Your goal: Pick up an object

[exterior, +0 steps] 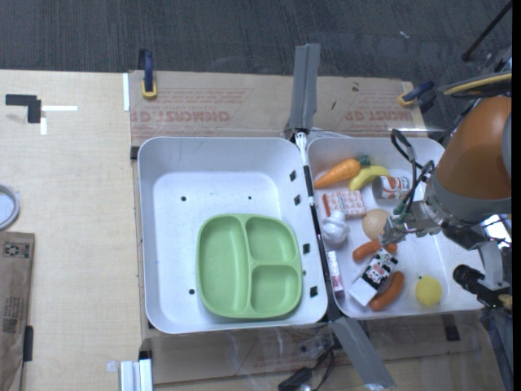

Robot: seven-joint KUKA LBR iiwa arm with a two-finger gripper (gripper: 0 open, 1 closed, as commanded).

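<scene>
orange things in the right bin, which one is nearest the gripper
The small orange piece just left of the gripper. The carrot lies up by the banana, and the sausage lies near the bin's front edge.

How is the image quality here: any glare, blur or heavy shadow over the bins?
Camera view: even, soft light with faint shadows; mild glare on the left bin rim; the tray is sharp; the small items around the hand in the right bin look soft and hard to resolve.

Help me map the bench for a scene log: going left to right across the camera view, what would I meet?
Roll of tape → left bin → green divided plate → right bin → white ball → carrot → lemon → arm's orange band.
</scene>
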